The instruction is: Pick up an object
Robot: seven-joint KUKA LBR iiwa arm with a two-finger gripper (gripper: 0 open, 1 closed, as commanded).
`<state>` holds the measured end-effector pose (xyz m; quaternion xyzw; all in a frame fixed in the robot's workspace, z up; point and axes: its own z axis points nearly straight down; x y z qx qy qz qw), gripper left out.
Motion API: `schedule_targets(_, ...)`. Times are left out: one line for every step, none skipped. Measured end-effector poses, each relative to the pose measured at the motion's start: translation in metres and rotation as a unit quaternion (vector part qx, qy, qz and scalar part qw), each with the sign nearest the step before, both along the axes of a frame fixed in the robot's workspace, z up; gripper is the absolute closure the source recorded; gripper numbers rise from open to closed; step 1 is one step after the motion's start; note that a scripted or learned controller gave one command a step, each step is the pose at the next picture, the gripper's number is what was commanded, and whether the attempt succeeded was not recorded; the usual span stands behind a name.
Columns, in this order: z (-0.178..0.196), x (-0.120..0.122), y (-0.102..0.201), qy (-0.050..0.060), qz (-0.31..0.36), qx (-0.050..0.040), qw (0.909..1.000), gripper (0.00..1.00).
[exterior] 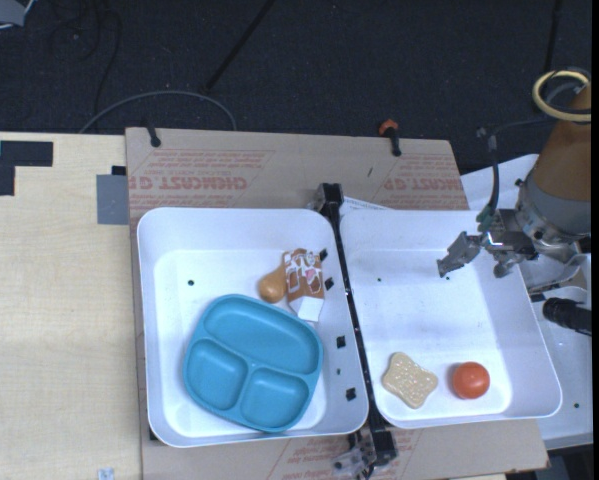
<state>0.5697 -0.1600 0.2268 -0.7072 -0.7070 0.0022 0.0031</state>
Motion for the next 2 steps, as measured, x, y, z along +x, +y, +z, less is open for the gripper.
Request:
schedule_targets(-0.065, -0.003, 0.001, 0.001, 0.000, 0.0006, 1.0000, 0.00)
schedule_targets(-0.122, -0.013, 0.008, 0.001, 0.000, 0.0009, 1.0000, 0.00)
